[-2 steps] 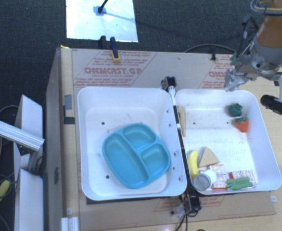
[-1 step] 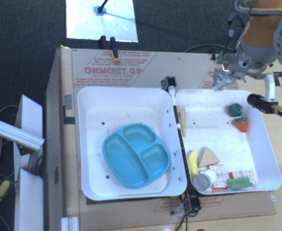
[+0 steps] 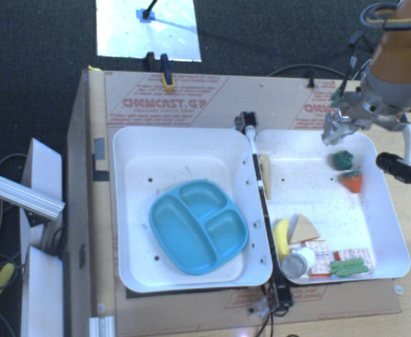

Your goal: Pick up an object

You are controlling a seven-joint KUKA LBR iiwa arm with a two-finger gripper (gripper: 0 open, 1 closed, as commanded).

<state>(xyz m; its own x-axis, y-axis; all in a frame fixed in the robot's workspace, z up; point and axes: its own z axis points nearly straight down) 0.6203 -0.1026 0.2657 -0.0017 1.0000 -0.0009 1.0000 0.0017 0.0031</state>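
My gripper [image 3: 334, 133] hangs over the far right part of the right bin [image 3: 388, 220], just above and left of a dark green toy [image 3: 343, 161]. An orange carrot-like toy [image 3: 353, 181] lies right below the green one. Along the bin's near edge sit a yellow banana [image 3: 281, 236], a tan wedge [image 3: 304, 228], a small round tin [image 3: 294, 265], a red-and-white packet [image 3: 322, 256] and a green pea pod [image 3: 348, 266]. A pale stick-shaped item [image 3: 264, 175] lies against the divider. Nothing shows between the fingers.
The left bin [image 3: 132, 188] holds a blue divided plate [image 3: 198, 225]. A black bar [image 3: 258, 181] runs along the divider between the bins. A black part of the arm [image 3: 396, 167] juts over the right bin's right rim.
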